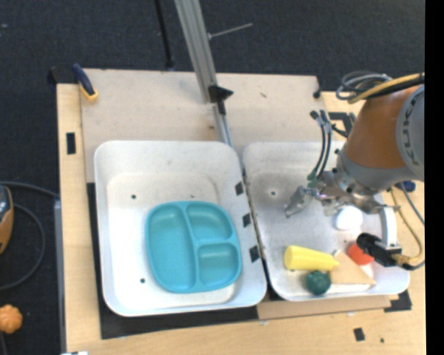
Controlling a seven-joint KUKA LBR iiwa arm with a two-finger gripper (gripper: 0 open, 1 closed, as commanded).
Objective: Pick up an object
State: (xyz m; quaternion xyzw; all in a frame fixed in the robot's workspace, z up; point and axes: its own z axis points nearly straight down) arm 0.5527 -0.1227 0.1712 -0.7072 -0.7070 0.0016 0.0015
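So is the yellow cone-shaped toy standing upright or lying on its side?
Lying on its side. The yellow cone-shaped toy rests lengthwise on the floor of the right white bin, its narrow end pointing toward the view's right.

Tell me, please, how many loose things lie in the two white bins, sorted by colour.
Teal: 1, the divided plate in the left bin
Yellow: 1, the cone-shaped piece in the right bin
Green: 1, the small lump
White: 1, the ball
Orange-red: 1, the small piece
Tan: 1, the wedge
Total: 6
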